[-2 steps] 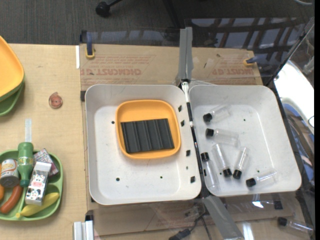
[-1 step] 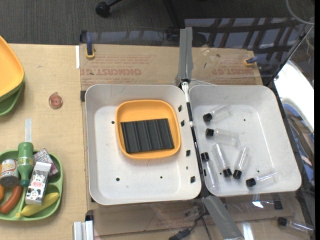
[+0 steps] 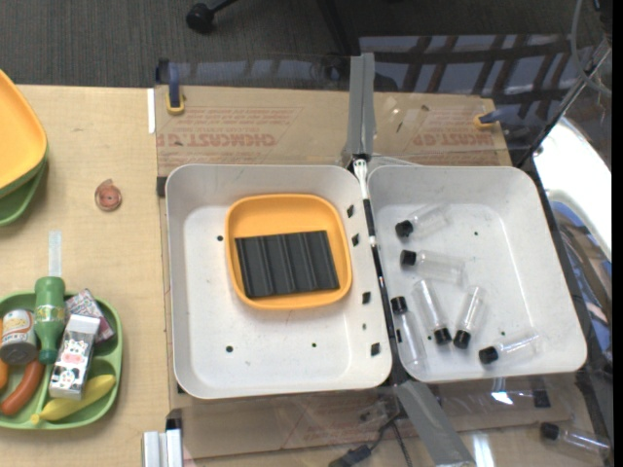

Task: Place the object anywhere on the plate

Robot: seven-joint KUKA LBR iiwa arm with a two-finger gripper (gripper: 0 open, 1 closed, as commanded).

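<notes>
An orange plate (image 3: 286,214) lies in the left white bin (image 3: 200,348), toward its upper middle. A dark grey ridged rectangular object (image 3: 288,264) rests flat on the plate, covering its lower half. In the right white bin (image 3: 555,358) lie several clear plastic vials with black caps (image 3: 428,309), scattered from the upper left to the lower right.
A grey divider post (image 3: 361,105) stands behind the seam between the bins. On the wooden table at left sit a green tray of toy food (image 3: 58,363), a stack of orange and green dishes (image 3: 18,154) and a small pink disc (image 3: 108,196). Cardboard lies under the bins.
</notes>
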